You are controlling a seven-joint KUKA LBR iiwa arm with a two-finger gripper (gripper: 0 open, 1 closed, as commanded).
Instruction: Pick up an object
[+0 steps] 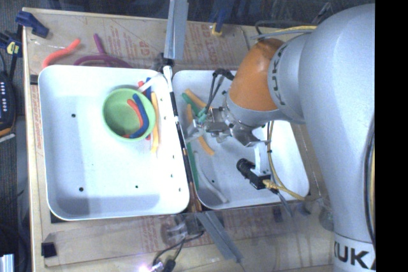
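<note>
Bench (115, 35) bearing two white bins (70, 175)
</note>
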